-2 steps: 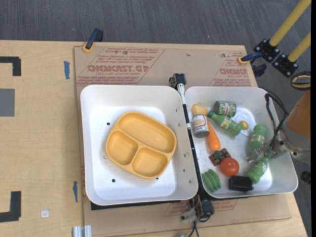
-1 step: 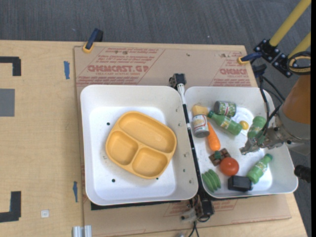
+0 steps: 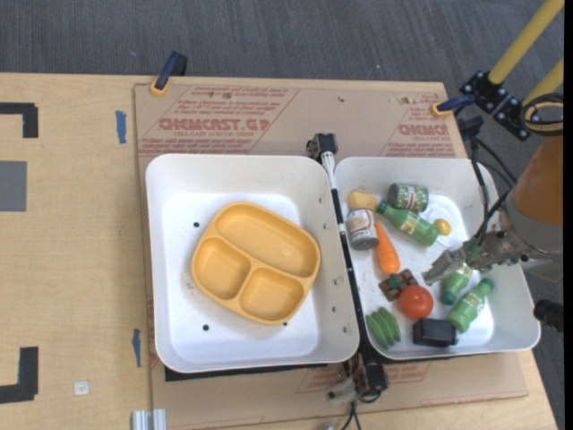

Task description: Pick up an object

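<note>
The right white bin [image 3: 515, 330] holds several small toys. Among them are an orange carrot [image 3: 386, 252], a red tomato [image 3: 414, 303], a red-and-white can [image 3: 362, 229], a dark-labelled can [image 3: 407, 195] and a long green bottle [image 3: 410, 225]. Two smaller green bottles [image 3: 456, 282] [image 3: 470, 305] lie at the right. A black block [image 3: 435, 332] and a ribbed green vegetable [image 3: 385, 326] lie near the front wall. My gripper [image 3: 450, 265] hangs low over the right half of this bin, just above the upper small green bottle. Nothing is visibly lifted.
The left white bin [image 3: 170, 240] holds a yellow three-part plate [image 3: 255, 262]. A black divider bar [image 3: 342, 240] runs between the bins. The arm's orange band [image 3: 542, 186] and cables sit at the right edge. Brown cardboard [image 3: 224, 119] lies under both bins.
</note>
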